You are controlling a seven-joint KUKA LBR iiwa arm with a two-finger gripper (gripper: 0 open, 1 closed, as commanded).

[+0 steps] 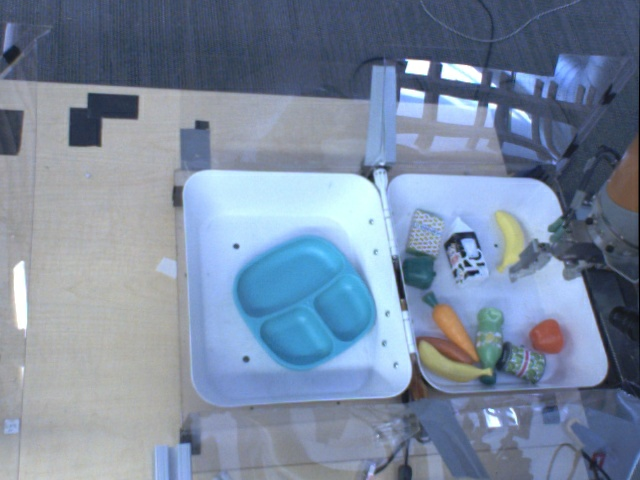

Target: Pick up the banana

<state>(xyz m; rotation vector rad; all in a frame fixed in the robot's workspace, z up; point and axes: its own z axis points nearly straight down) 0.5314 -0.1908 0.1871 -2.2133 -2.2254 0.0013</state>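
Observation:
A small yellow banana (pixel 510 238) lies in the right bin (pixel 575 363), near its far right part, curving from top to bottom. A second, larger yellow banana (pixel 448 361) rests along that bin's front edge. My gripper (pixel 547 265) hangs low over the bin's right side, just right of and a little nearer than the small banana. Its fingers (pixel 528 259) are spread open with nothing between them; the left fingertip is close to the small banana's lower end.
The right bin also holds a checkered packet (pixel 425 231), a black-and-white carton (pixel 465 254), a green pepper (pixel 418 268), a carrot (pixel 452 323), a green bottle (pixel 489 330), a red tomato (pixel 547 336) and a can (pixel 522 362). A blue divided plate (pixel 305 301) lies in the left bin (pixel 215 268).

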